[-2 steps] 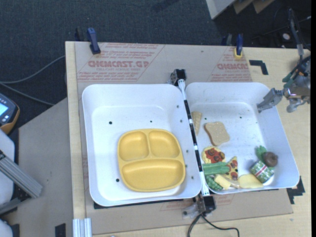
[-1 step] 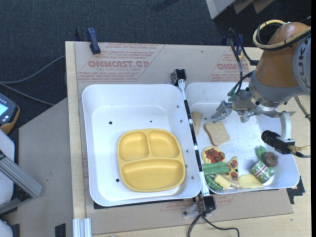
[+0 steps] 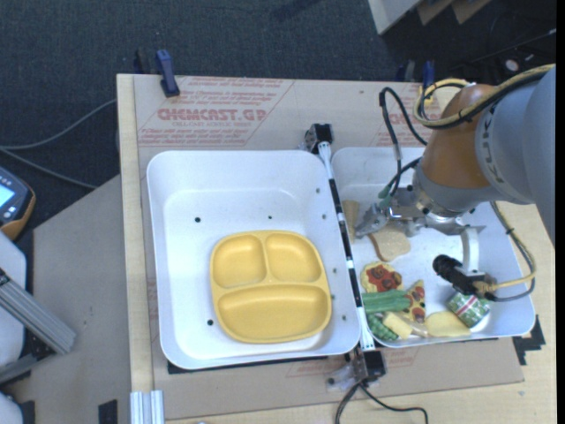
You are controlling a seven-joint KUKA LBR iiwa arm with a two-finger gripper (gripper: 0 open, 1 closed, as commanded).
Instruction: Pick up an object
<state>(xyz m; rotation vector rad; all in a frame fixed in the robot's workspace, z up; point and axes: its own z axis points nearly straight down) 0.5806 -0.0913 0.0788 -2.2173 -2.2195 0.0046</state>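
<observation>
You're watching the gripper (image 3: 381,219) hanging over the right bin (image 3: 521,316) at the tan slice (image 3: 388,244), its fingers too blurred to tell their state, while the arm (image 3: 494,144) at one o'clock is hiding the bin's far end.

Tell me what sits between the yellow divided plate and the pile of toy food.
In the camera view, the bins' adjoining walls lie between the yellow plate and the toy food.

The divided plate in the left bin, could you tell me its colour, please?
Yellow, seen in the camera view: divided plate.
</observation>
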